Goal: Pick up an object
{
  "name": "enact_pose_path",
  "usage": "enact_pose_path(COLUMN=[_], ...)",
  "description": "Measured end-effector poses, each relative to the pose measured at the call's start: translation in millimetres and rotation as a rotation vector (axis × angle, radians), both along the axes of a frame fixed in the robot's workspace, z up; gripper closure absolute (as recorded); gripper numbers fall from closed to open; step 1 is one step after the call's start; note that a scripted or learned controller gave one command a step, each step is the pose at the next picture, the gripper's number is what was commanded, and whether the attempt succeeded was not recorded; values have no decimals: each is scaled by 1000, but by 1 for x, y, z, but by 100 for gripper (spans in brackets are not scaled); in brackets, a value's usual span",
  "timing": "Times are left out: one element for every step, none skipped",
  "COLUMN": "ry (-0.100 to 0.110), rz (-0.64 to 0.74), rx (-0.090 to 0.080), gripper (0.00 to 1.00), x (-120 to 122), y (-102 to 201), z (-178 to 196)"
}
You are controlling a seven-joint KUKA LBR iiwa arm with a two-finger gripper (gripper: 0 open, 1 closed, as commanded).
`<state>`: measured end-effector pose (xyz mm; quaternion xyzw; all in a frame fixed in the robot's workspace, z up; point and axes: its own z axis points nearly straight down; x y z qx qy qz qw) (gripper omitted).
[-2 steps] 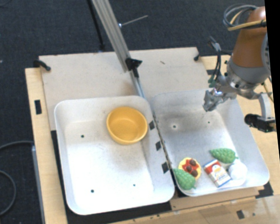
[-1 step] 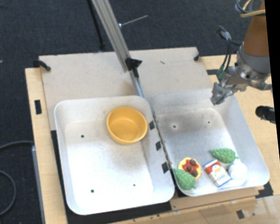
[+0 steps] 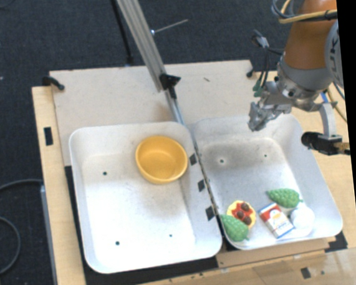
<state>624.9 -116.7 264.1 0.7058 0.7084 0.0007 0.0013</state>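
Pale wooden bench (image 3: 55, 200) on dark, seemingly carpeted floor (image 3: 30, 34).

Two white bins are sitting side by side: the left bin (image 3: 95, 197) and the right bin (image 3: 255, 162). The left one is holding one yellow bowl (image 3: 161, 158). The right one is holding five items (all clustered at its near edge): two green leafy pieces (image 3: 285, 197) (image 3: 235, 228), one yellow piece with red berries (image 3: 242, 212), one red-and-white carton (image 3: 276, 220) and one white ball (image 3: 302, 218).
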Motion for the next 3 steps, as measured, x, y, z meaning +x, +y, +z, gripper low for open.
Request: enact_pose_path(ry=[3,1,5], rz=[2,4,3], rx=[1,2,1], gripper=[100,100,100], x=[-5,4,3], y=[53,113,169], z=[-8,-5,-20])
